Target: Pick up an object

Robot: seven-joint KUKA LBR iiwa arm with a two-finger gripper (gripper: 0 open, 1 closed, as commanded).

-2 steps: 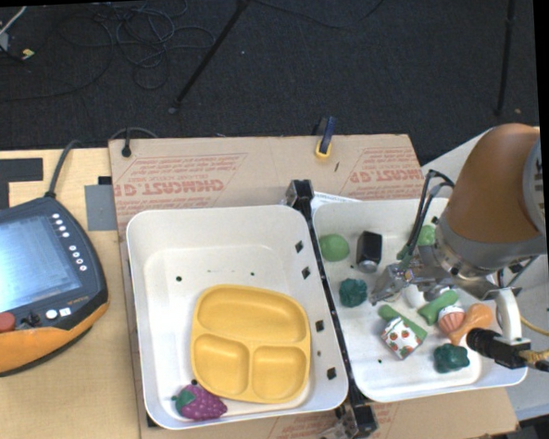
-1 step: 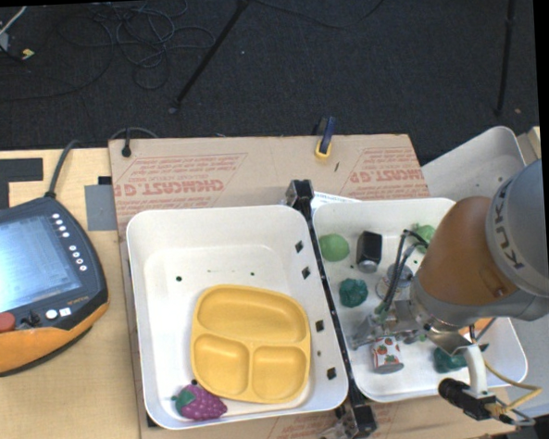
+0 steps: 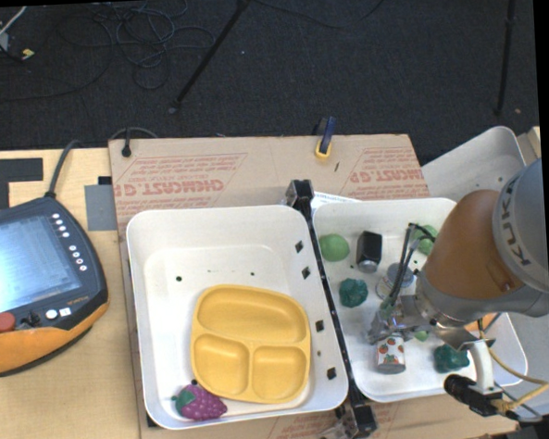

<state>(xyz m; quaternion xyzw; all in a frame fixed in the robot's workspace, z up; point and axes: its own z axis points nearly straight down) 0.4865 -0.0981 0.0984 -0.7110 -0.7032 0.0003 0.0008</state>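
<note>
My gripper (image 3: 393, 325) hangs low in the right bin (image 3: 359, 385), below the grey arm with its orange band (image 3: 471, 244). Right beneath its tip lies a small white and red can (image 3: 389, 354); I cannot tell whether the two touch. Around it are a dark teal lump (image 3: 353, 292), a green ball (image 3: 333, 247), a black block (image 3: 368, 248) and a teal piece (image 3: 450, 357) at the front right. Part of a green item (image 3: 425, 236) peeks out beside the arm.
The left bin (image 3: 157, 267) holds a yellow divided plate (image 3: 249, 341) and a purple grape bunch (image 3: 200, 402) at its front corner. A teach pendant (image 3: 32, 266) lies on the bench to the left. Cardboard (image 3: 216, 171) sits under both bins.
</note>
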